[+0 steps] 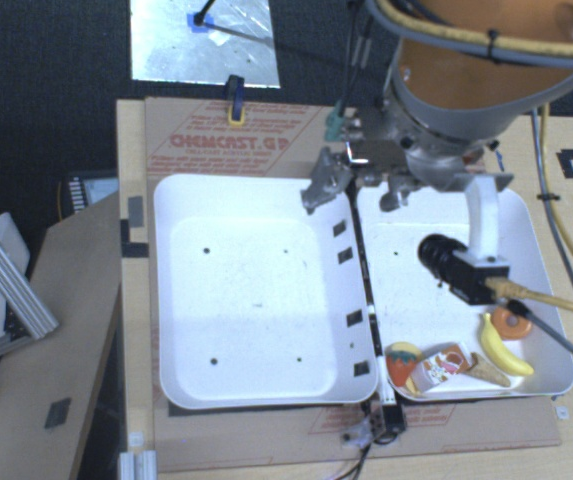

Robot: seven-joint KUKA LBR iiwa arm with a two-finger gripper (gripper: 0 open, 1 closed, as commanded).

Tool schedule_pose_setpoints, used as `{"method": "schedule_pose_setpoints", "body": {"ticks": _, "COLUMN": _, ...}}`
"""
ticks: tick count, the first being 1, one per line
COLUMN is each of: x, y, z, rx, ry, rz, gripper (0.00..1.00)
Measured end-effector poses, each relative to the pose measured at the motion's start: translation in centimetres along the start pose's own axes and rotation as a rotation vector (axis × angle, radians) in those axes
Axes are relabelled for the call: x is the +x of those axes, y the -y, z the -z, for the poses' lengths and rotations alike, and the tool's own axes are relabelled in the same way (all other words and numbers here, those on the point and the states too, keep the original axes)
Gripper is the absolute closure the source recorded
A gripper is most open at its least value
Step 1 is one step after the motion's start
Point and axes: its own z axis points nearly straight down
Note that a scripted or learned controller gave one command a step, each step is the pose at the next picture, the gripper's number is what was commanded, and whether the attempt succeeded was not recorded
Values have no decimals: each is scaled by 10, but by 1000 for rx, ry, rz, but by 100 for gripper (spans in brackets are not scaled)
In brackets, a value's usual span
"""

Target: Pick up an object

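Claw (358, 190) at the bins' far shared rim, finger state not discernible, nothing seen held | objects — banana (504, 349), packet (440, 366) — clustered in right bin (406, 298) near corner | grasp pending

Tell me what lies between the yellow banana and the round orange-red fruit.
In the camera view, a red-and-white snack packet lies between the yellow banana and the round orange-red fruit.

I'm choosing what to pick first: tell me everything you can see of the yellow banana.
The yellow toy banana looks like smooth plastic, curved and whole. It lies flat near the front right corner of the right white bin, its upper end against a small orange round piece, and its lower end beside a tan cone-shaped piece.
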Motion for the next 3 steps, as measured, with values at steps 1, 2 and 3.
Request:
{"method": "schedule_pose_setpoints", "body": {"ticks": 1, "x": 64, "y": -30, "z": -266, "rx": 21, "ry": 8, "rz": -4, "gripper": 0}}
{"method": "schedule_pose_setpoints", "body": {"ticks": 2, "x": 80, "y": -95, "z": -361, "rx": 4, "ry": 2, "rz": -7, "gripper": 0}}
{"method": "schedule_pose_setpoints", "body": {"ticks": 3, "x": -34, "y": -12, "z": -325, "rx": 17, "ry": 9, "rz": -19, "gripper": 0}}
